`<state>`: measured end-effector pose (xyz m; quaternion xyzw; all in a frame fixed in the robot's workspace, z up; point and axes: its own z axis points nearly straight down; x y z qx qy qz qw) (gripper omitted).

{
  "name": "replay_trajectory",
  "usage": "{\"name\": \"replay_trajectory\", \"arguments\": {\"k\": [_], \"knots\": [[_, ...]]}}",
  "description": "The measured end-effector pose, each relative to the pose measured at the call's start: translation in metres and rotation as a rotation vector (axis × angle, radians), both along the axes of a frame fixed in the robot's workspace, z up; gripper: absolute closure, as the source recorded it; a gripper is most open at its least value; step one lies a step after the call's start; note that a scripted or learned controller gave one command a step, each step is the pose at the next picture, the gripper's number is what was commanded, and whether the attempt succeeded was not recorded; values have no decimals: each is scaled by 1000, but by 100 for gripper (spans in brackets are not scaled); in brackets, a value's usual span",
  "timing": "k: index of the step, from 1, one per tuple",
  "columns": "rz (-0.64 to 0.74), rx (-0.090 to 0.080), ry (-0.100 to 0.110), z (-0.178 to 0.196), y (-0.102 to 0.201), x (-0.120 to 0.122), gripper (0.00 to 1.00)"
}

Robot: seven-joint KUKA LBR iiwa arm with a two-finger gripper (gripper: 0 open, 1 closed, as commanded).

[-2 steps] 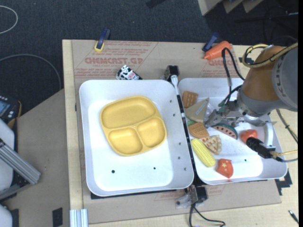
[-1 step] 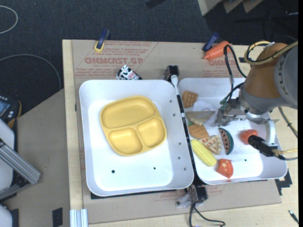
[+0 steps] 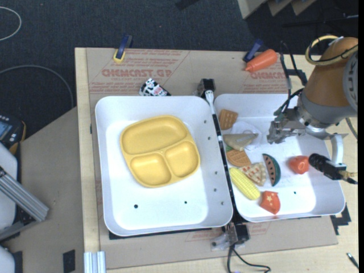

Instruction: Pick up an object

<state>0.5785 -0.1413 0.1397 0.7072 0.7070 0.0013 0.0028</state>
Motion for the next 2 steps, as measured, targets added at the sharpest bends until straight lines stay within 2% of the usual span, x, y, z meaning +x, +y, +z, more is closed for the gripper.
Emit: {"name": "replay_trajectory", "arguments": {"k": [2], "knots": [[2, 0, -1, 88, 9, 0, 100]]}}
